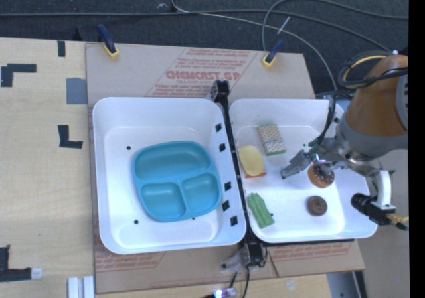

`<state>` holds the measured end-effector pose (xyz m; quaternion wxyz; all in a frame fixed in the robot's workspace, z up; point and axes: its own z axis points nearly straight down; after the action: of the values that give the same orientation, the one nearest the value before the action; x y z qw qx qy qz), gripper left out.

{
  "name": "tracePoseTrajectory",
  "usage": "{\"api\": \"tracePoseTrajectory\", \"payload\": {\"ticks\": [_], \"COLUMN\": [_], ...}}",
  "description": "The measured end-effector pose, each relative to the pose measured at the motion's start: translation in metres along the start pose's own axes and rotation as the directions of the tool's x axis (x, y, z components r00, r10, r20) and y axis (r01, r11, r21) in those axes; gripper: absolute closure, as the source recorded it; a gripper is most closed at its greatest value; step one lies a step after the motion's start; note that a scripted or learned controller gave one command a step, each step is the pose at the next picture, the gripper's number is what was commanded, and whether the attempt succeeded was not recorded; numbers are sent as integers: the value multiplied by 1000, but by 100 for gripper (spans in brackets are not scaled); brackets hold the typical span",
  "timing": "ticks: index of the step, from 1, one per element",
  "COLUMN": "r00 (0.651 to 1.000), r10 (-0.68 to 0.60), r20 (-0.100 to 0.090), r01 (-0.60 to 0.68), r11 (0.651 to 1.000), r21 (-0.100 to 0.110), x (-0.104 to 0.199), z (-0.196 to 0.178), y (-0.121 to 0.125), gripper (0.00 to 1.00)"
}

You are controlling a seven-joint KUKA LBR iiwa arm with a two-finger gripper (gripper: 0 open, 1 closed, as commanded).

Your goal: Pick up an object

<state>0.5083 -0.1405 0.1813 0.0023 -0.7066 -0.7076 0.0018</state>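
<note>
gripper (297, 166) hangs low in the right bin (292, 107), can't tell its state, looks like nothing's picked yet.

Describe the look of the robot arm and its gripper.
The arm is bulky and rounded, with a grey body and a broad orange band above the wrist. Black cables loop over its top. The gripper is a small dark grey metal piece. A white bracket with a black cylinder hangs off the wrist's lower side.
</note>
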Motion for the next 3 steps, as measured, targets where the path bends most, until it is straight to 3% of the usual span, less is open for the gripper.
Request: {"api": "tracePoseTrajectory", "payload": {"ticks": [1, 2, 3], "r00": [1000, 1000, 1000], "r10": [1, -1, 5], "r20": [-1, -1, 19], "r01": [-1, 1, -4], "r11": [1000, 1000, 1000], "r21": [1, -8, -25], "x": [-5, -3, -12], "z": [62, 92, 78], "y": [-6, -3, -1], "gripper": [0, 0, 100]}}
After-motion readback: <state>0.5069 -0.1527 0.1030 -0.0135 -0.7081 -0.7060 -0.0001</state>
